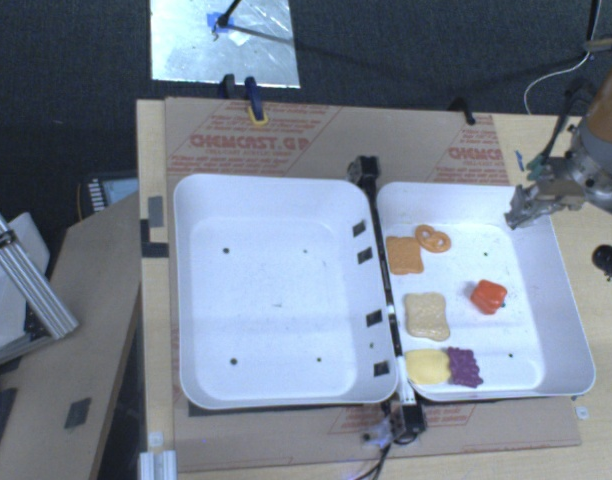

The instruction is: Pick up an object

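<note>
Toys are gathered in the right shallow white bin (561, 298): an orange pretzel (433, 238), a red pepper (489, 296), purple grapes (465, 367). The end effector (520, 212) is seen at two o'clock over the rim; its opening cannot be told.

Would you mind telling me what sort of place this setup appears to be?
Probably a robotics lab test bench: two white bins clamped on cardboard, toy food such as a pretzel and red pepper, and a robot hand reaching in.
</note>
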{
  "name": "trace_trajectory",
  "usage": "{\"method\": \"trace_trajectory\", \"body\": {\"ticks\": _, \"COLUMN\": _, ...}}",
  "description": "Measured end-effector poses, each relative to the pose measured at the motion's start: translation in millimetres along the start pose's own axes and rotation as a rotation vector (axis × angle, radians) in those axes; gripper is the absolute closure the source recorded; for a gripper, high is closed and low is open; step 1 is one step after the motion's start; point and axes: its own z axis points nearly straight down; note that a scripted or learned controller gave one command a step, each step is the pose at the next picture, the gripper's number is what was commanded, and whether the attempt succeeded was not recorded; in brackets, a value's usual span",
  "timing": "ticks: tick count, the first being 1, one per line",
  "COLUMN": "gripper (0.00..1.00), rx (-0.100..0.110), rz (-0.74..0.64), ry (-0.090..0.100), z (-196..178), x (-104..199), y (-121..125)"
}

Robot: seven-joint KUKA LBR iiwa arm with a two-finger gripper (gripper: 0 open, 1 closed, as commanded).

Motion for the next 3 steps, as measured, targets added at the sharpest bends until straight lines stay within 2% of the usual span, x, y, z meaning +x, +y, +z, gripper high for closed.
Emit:
{"method": "trace_trajectory", "body": {"ticks": 1, "gripper": 1.00, "rx": -0.004, "rz": -0.008, "ry": 0.003, "z": -83.6, "x": 108.6, "y": -12.1}}
{"method": "trace_trajectory", "body": {"ticks": 2, "gripper": 1.00, "rx": -0.004, "rz": -0.006, "ry": 0.004, "z": -151.0, "x": 197.9, "y": -16.4}}
{"method": "trace_trajectory", "body": {"ticks": 3, "gripper": 1.00, "rx": 0.007, "rz": 0.007, "ry": 0.001, "z": -120.8, "x": 155.8, "y": -61.8}}
